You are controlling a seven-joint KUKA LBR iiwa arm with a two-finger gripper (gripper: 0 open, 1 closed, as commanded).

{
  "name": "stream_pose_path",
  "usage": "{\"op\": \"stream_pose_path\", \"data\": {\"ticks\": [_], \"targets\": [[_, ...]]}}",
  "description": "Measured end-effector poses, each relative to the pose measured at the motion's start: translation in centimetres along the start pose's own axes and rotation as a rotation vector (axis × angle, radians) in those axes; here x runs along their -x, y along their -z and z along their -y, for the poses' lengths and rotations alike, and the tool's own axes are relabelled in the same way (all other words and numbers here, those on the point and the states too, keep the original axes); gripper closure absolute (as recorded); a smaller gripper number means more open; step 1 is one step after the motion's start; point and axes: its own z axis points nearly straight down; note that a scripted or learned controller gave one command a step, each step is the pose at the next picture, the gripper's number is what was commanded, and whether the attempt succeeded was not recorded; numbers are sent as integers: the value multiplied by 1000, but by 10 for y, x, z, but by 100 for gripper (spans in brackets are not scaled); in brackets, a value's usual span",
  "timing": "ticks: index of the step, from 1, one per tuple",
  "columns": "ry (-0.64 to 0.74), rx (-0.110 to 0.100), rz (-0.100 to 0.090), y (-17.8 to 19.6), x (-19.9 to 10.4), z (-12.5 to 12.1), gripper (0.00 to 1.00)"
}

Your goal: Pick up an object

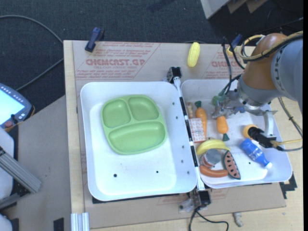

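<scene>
The pincer (222, 110), its grip impossible to judge from here, hangs over the right bin (279, 170) beside a carrot (222, 124): light, hard, slick plastic, best pinched across its middle.

From my seat both white bins (96, 143) look like smooth, faintly glossy plastic. The green divided plate (134, 124) is matt plastic. I read the bench top (120, 61) as printed brown protective paper. The banana (211, 146) and blue bottle (254, 151) shine like plastic.
</scene>
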Motion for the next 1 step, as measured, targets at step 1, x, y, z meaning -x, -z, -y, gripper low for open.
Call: {"op": "stream_pose_path", "data": {"ticks": [1], "targets": [[4,0,-4,91,-89,-43,100]]}}
